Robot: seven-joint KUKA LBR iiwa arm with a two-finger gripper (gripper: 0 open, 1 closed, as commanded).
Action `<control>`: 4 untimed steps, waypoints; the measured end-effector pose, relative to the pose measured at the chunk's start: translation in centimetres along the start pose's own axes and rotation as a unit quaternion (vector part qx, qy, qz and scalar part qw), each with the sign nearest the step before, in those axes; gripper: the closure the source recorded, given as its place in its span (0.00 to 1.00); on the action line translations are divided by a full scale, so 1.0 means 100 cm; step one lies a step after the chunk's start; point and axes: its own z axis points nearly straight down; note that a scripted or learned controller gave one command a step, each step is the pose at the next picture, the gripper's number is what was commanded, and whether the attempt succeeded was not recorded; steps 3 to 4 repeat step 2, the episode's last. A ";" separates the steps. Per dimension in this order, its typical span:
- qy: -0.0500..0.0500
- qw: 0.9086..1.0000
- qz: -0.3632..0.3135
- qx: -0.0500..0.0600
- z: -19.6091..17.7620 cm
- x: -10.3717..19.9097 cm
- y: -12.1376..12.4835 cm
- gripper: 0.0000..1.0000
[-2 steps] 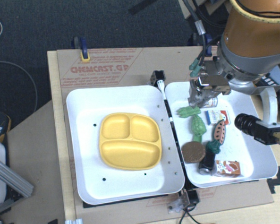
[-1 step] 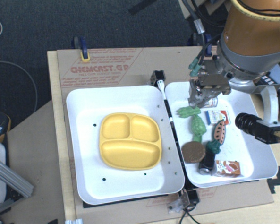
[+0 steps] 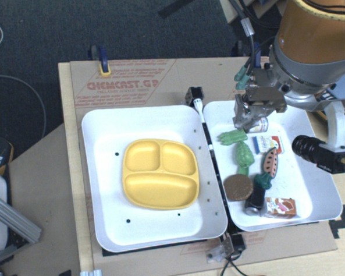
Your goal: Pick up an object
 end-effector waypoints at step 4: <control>0.002 1.000 -0.003 0.003 0.135 0.037 -0.003 1.00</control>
